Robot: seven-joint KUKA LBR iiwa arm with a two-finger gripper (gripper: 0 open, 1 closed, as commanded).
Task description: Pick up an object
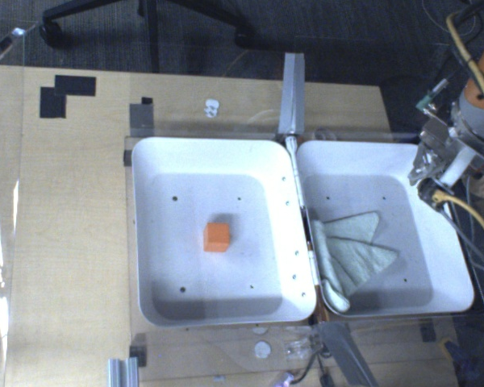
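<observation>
We see two white bins side by side on the pale wood worktop [64,216]. We use the left bin [157,297] as our landmark.

A small orange block [217,237] lies flat near the middle of the left bin's floor. Nothing touches it. It sits well away from the walls, so we think a tool could come straight down on it with room on every side.

The right bin [444,293] touches the left bin along one long edge. In it lies a grey-green cloth [356,244], folded and bunched up against the wall next to the left bin. It is soft and flat, so we think it would be harder to pinch than the block.

The tool [436,168] is on the far side of the right bin from the left bin, over that bin's outer rim near the back corner. It is far from the block and a little way from the cloth. We cannot tell how its state stands, because it is small and blurred here. We see nothing in it.

We think no pick has begun. The arm [477,107] must reach across to one of the two things.
</observation>
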